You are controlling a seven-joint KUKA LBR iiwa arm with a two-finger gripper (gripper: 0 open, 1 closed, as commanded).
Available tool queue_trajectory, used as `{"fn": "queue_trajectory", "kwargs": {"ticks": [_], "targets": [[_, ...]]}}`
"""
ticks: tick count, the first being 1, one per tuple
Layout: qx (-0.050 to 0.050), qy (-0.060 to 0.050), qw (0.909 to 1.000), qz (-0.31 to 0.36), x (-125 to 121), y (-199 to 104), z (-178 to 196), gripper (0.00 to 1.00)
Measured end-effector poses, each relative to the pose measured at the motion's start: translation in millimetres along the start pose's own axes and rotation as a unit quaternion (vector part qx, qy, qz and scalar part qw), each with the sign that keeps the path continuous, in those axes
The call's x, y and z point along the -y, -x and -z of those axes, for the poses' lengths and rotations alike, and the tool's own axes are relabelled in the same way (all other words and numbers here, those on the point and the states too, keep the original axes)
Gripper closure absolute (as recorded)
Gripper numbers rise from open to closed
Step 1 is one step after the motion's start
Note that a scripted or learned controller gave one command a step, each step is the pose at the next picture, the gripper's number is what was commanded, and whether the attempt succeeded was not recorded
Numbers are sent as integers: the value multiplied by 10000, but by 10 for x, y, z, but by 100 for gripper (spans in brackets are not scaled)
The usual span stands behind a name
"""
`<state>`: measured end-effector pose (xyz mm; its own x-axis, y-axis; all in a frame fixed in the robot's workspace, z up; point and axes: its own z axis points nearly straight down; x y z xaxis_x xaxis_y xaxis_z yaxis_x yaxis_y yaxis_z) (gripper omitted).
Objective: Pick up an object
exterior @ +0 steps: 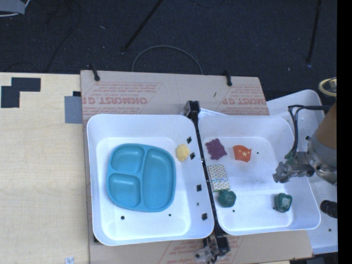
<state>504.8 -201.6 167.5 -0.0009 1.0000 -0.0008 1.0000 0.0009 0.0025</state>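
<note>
**Teal lump sat nearest the gripper**

Teal and small, the nearest object (283, 202) lay at the lower right of the frame, in the right bin (258, 224), just below the gripper (283, 172), which held nothing; whether it was open you could not tell. A descent could have struck the bin wall. You had six loose items: two teal, one purple, one orange, one patterned, one yellow, plus one blue tray (141, 177).

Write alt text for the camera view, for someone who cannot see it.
A robot arm's gripper hovers at the right edge of the right white bin, which holds a purple piece, an orange piece, a patterned block and two dark green objects. The left bin holds a blue divided tray and a yellow object.
</note>
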Motion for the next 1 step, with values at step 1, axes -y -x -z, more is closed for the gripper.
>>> {"fn": "queue_trajectory", "kwargs": {"ticks": [1], "targets": [[3,0,10000,-7,32,102,488,100]]}}
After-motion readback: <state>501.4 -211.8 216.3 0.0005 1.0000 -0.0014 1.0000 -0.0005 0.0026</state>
